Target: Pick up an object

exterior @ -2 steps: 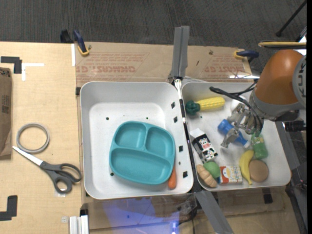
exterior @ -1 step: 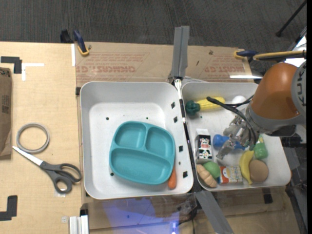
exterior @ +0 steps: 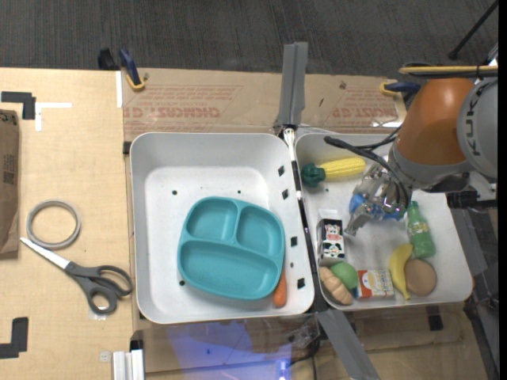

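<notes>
Grey arm [exterior: 444, 133] covers the upper right of the right bin [exterior: 458, 291]; its tool [exterior: 372, 204] hangs over something blue [exterior: 372, 207], grip impossible to tell. Corn [exterior: 341, 168] lies upper left of it, a green bottle [exterior: 418, 232] just right, partly hidden.

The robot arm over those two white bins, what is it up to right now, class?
A grey KUKA arm reaches in from the right and hangs its gripper over the right bin, among toy foods: a corn cob, a green bottle, a banana, an egg-like ball and a small carton. Nothing shows between its fingers yet. The left bin holds a teal divided plate with a carrot beside it.
</notes>
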Robot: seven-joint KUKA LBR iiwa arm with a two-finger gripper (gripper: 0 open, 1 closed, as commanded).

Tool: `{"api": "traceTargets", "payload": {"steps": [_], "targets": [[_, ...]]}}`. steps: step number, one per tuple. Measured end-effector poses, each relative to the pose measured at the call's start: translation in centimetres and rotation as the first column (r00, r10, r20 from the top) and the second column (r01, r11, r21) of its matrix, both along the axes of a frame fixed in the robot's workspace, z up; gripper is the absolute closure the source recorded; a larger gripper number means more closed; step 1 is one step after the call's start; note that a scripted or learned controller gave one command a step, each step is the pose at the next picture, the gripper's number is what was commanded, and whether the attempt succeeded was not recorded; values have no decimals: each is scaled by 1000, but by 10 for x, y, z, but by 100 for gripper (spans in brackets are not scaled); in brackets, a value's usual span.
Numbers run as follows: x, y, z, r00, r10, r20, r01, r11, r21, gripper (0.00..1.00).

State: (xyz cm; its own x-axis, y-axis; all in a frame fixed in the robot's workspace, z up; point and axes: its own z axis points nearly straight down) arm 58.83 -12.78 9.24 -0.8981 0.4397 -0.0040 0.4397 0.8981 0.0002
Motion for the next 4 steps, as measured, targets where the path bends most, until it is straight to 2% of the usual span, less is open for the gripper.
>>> {"api": "traceTargets", "payload": {"steps": [1, 2, 3, 4], "targets": [[58, -84, 1, 963, 268, 2, -268, 963, -2, 0], [39, 14, 1, 927, 375, 1, -375, 927, 0, 0], [-11, -5, 0, 923, 384, -1, -384, 923, 0, 0], [65, -73, 1, 901, 434, 2, -434, 901, -2, 0]]}}
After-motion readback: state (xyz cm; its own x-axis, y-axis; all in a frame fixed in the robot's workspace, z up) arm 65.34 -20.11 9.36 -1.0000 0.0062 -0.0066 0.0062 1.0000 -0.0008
